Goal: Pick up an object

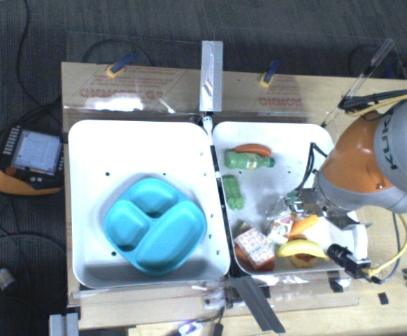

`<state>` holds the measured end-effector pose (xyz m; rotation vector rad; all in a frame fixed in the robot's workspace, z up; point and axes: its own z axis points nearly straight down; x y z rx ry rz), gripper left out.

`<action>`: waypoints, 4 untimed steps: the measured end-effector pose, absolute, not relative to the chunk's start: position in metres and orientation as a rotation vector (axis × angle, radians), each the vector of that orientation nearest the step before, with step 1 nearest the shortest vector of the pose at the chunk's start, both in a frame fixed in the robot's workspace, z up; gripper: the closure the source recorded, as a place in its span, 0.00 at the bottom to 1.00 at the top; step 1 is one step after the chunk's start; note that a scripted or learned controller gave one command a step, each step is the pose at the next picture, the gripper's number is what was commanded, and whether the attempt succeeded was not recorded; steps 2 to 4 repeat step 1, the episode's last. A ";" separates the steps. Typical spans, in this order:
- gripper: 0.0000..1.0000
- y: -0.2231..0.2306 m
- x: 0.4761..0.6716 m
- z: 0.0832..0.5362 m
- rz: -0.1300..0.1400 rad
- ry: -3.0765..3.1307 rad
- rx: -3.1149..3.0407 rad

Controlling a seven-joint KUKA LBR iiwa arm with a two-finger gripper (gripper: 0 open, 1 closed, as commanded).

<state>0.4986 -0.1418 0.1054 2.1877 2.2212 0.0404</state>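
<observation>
Orange and grey, the arm (361,170) leans in from the right and drops into the right bin (287,130), its hand (296,207) low over the pile near the bin's front edge. Whether the hand is open or closed, I cannot tell; the wrist hides it. Right beside it sits a small orange piece (304,224), touching a yellow banana (300,248) that lies across something reddish at the front edge. Just left of those, a red and white carton (254,247) rests in the front left corner of that bin, with a small white packet (280,228) between carton and banana. Further back, a green pickle-like toy (234,192) lies along the left wall, and near the back edge a green bottle (249,162) lies flat, touching a red-orange sausage shape (252,149) behind it. Over in the left bin (91,138), a blue divided plate (155,223) sits tilted toward the front.
</observation>
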 end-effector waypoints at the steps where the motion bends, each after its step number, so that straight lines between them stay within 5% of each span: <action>1: 1.00 -0.088 0.525 0.216 -0.006 2.294 2.149; 4: 1.00 -0.088 0.525 0.216 -0.006 2.294 2.149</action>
